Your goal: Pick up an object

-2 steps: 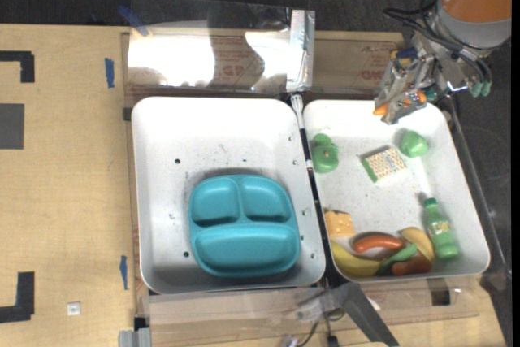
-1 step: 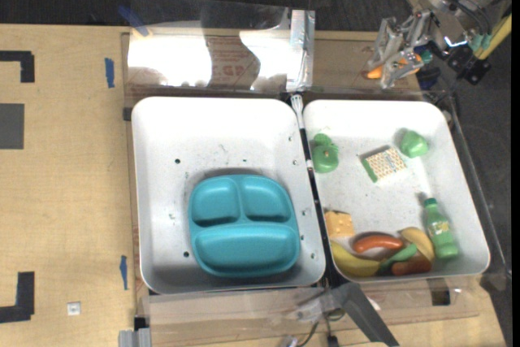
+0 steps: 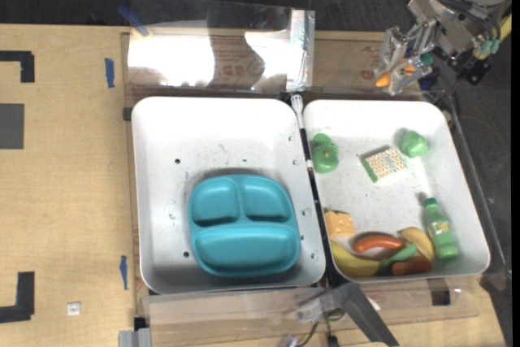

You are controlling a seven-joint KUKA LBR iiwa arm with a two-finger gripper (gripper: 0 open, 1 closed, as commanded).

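Teal tray (image 3: pixel 243 225) in left bin (image 3: pixel 154 134)

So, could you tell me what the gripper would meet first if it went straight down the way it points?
Probably the bench strip just beyond the right bin's far rim; the gripper hangs there, though its depth is hard to judge.

Evenly and brightly lit from overhead, with strong white glare on the clear plastic sheet (image 3: pixel 219 53) behind the bins, soft shadows, slight overall blur.
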